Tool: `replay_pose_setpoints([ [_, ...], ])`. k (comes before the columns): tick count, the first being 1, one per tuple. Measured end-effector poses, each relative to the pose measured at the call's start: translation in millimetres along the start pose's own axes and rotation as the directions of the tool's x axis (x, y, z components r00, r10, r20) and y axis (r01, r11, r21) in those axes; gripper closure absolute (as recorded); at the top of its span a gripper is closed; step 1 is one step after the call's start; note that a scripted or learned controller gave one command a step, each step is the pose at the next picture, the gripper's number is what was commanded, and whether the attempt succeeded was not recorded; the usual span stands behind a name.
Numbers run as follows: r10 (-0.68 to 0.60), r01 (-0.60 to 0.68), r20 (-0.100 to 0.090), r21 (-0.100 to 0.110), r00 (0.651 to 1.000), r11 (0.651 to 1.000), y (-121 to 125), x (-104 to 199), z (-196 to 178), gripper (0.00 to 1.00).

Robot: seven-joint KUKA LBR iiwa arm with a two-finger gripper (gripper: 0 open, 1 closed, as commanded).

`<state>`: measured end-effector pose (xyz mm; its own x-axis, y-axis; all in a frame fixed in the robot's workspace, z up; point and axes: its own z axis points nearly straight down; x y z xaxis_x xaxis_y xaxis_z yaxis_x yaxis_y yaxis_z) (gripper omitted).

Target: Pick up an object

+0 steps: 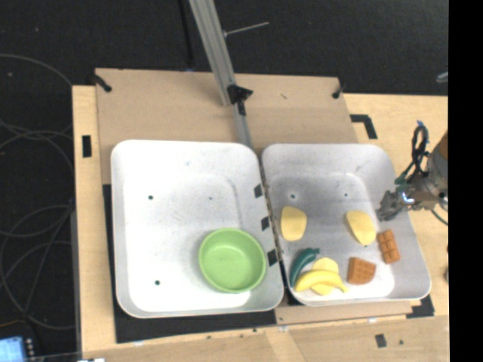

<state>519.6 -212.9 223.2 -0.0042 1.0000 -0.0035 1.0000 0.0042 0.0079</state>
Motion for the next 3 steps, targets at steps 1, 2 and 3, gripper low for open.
replay_pose_setpoints([
  [1, -0.003, 0.003, -0.004, 0.005, 1.000, 1.000, -9.9, 53.6, -3.9, 1.00],
  [2, -0.003, 0.003, -0.004, 0.007, 1.000, 1.000, -17.2, 102.5, -2.8, 1.00],
  [3, -0.004, 0.004, -0.005, 0.006, 1.000, 1.000, -4.2, 157.3, -7.8, 1.00],
])
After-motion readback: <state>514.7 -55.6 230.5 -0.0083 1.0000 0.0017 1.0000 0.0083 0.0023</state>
